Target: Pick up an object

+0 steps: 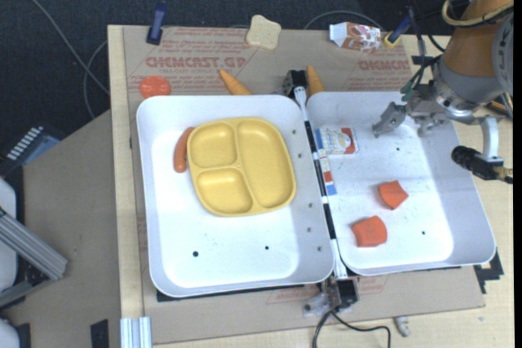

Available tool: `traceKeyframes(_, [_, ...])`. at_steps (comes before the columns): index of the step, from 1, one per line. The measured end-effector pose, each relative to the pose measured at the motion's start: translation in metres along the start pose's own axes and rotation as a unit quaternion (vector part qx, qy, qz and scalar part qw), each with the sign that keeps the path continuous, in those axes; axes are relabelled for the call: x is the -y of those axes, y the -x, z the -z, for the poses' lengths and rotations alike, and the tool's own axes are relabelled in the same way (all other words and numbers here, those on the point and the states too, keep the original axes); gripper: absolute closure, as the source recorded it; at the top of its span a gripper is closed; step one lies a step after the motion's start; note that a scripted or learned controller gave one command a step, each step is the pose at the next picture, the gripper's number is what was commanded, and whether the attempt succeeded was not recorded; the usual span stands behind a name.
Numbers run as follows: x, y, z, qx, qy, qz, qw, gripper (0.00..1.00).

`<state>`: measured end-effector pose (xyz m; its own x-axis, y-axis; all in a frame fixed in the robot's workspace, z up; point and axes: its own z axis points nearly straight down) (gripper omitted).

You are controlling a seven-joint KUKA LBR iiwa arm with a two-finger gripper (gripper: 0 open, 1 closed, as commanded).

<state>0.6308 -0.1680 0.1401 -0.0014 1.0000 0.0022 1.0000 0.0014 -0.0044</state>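
Observation:
The right bin (457, 253) holds a small white and red carton (336, 141) near its left wall, an orange block (392, 194) in the middle and a rounder orange-red piece (369, 231) toward the front. My gripper (406, 119) hangs over the bin's back part, to the right of the carton and behind the orange block. Its two grey fingers (385, 121) stand spread, open, with nothing between them. The grey and orange arm reaches in from the upper right.
The left bin (171, 257) holds a yellow divided plate (241, 165) with a red sausage (180, 149) beside it. Behind the bins on the bench lie a bread slice (263, 31), a carrot (233, 82), an orange disc (153, 85), a blue clip (156, 22) and a snack packet (356, 34).

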Motion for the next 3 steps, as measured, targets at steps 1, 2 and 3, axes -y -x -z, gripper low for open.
traceKeyframes(1, [0.068, -0.019, -0.011, 0.001, 0.001, -0.001, 1.0000, 0.00])
traceKeyframes(2, [0.089, -0.010, -0.057, 0.001, 0.001, -0.001, 1.0000, 0.00])
traceKeyframes(3, [0.088, -0.010, -0.046, 0.001, 0.003, -0.001, 1.0000, 1.00])
